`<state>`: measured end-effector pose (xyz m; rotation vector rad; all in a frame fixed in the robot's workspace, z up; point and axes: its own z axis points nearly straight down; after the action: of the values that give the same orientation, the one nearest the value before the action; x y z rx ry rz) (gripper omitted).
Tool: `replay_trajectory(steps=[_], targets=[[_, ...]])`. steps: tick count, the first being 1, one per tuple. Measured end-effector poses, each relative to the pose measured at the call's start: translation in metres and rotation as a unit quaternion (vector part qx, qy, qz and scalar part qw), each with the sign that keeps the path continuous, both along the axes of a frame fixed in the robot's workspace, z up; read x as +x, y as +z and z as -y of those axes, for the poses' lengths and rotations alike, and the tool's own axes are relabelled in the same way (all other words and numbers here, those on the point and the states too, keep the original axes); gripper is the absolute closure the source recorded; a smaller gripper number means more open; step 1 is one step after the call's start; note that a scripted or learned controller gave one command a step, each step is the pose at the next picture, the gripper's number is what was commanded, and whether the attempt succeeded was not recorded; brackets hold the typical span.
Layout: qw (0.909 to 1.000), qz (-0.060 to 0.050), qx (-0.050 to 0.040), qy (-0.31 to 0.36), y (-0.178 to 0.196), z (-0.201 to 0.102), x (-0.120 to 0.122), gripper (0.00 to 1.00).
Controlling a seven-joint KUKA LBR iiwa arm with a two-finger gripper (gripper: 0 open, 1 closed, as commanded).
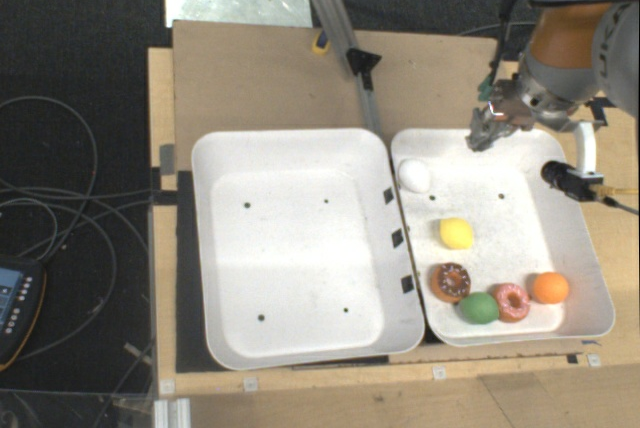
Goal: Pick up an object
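The right bin (560, 216) holds several small items. A white egg-like ball (414, 176) lies near its far left corner, and a yellow lemon (456, 233) sits below it. Along the near edge are a brown chocolate donut (451, 282), a green ball (479, 307), a pink frosted donut (513, 301) and an orange (549, 288). My gripper (487, 133) hangs over the bin's far rim, above and right of the white ball, well away from every item. Nothing shows between its fingers.
The left bin (300, 246) sits beside the right one, joined by black clips (397, 236). A grey pole (335, 11) slants across the far bench. A black fitting (565, 179) with a white handle juts over the right rim. Cables lie on the floor at left.
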<state>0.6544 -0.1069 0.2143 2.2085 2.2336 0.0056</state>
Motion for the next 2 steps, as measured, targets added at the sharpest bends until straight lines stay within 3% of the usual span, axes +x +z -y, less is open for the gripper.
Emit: replay_trajectory(steps=[2], targets=[[1.0,-0.001,0.0,0.0,-0.011,-0.11,0.0,1.0]])
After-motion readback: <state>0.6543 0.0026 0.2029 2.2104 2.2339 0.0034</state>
